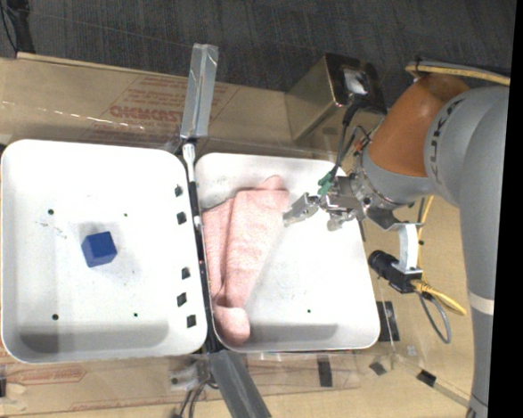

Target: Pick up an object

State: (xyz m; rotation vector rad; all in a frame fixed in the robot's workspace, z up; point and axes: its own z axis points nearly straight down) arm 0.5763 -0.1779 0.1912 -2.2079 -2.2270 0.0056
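Note:
A pink folded towel (pixel 241 251) lies along the left side of the right bin (pixel 325 315), from the back wall down to the front. A blue cube (pixel 100 248) sits in the left bin (pixel 28 232), left of its middle. My gripper (pixel 317 212) hangs over the back part of the right bin, just right of the towel's upper end. Its two fingers stand apart with nothing between them.
A grey metal divider bar (pixel 199 92) runs up from the gap between the bins. A brown cardboard sheet (pixel 90 102) lies behind the left bin. A tan box (pixel 327 97) stands behind the right bin. The arm covers the right bin's back right corner.

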